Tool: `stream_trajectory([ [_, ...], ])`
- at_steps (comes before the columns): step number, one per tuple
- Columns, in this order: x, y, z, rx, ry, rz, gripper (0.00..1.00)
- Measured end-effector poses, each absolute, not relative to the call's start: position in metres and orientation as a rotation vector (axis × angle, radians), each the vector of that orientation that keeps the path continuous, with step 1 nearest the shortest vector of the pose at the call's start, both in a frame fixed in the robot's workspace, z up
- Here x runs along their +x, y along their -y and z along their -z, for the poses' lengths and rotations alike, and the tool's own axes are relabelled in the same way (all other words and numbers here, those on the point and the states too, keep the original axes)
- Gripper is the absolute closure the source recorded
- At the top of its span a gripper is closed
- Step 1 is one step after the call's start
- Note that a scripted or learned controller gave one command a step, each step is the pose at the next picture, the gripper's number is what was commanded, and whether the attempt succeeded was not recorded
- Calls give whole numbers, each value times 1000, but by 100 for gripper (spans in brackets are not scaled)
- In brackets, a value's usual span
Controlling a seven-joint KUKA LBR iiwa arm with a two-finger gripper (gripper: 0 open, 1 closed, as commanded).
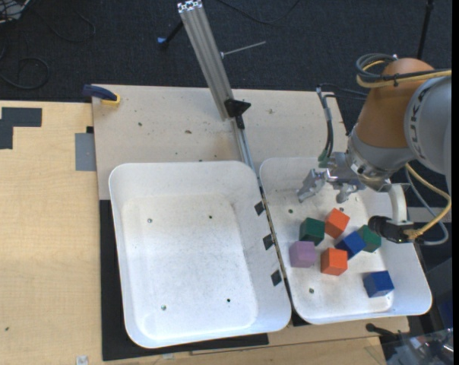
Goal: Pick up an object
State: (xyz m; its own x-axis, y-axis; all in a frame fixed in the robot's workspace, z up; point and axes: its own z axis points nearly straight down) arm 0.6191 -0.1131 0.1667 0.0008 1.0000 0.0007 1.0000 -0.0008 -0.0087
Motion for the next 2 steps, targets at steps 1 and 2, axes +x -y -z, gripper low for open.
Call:
stream_trajectory([
  [1,609,116,-110,-2219,2215,-7,0],
  [2,610,119,-123,-2231,2208,-4,100],
])
